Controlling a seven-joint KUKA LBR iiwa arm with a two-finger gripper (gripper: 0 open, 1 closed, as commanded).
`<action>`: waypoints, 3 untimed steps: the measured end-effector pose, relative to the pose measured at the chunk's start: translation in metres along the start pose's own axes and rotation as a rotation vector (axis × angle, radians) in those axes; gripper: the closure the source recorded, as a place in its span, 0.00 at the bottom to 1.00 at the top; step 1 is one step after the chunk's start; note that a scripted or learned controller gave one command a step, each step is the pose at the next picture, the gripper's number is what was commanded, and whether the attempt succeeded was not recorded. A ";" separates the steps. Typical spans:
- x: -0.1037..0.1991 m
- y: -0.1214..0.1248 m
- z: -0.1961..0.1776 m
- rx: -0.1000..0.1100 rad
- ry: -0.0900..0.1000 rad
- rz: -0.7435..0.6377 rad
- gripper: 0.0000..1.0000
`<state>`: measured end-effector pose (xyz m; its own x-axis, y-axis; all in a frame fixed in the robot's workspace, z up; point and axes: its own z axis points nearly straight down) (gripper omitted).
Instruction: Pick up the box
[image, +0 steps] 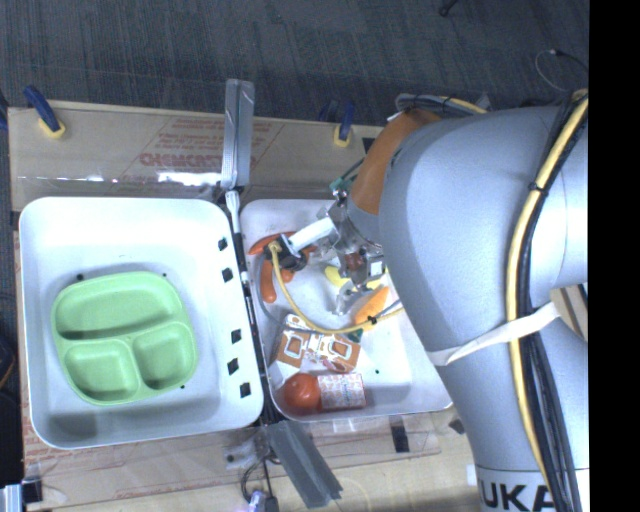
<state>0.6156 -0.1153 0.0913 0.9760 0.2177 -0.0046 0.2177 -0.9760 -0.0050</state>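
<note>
The grey arm (470, 260) reached in from 3 o'clock and covered most of the right side of the view, its orange band (385, 165) showing above the wrist. The gripper (352, 268) hung over the upper middle of the right bin (415, 375), among yellow cabling (300, 310) that looped down toward 6 o'clock. Whether the claw was open or closed could not be told, since the wrist and cables crowded that spot.

The box (318, 349), a flat white and orange-brown carton, lay tilted in the right bin at about 7 o'clock from the gripper, apart from it and not between anything that gripped. Just below the box, at 6 o'clock, sat a red tomato-like ball (298, 393) touching a small pinkish packet (342, 392). At 9 o'clock from the gripper lay an orange sausage-shaped piece (268, 282) near the bin's left wall. A small yellow and orange item (365, 300) lay just under the gripper; its kind was unclear.

The left bin (60, 225) sat at 9 o'clock, holding 1 light green tray (122, 337) with 3 compartments. 2 blue clamps (44, 112) gripped the board along 12 o'clock.
</note>
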 end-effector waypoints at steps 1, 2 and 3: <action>0.000 -0.001 -0.009 0.004 -0.002 -0.005 1.00; 0.005 0.057 -0.130 -0.003 0.004 -0.101 1.00; -0.036 -0.006 0.001 -0.001 0.000 -0.065 1.00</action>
<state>0.5795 -0.1172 0.0907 0.9599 0.2802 -0.0046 0.2802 -0.9599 -0.0043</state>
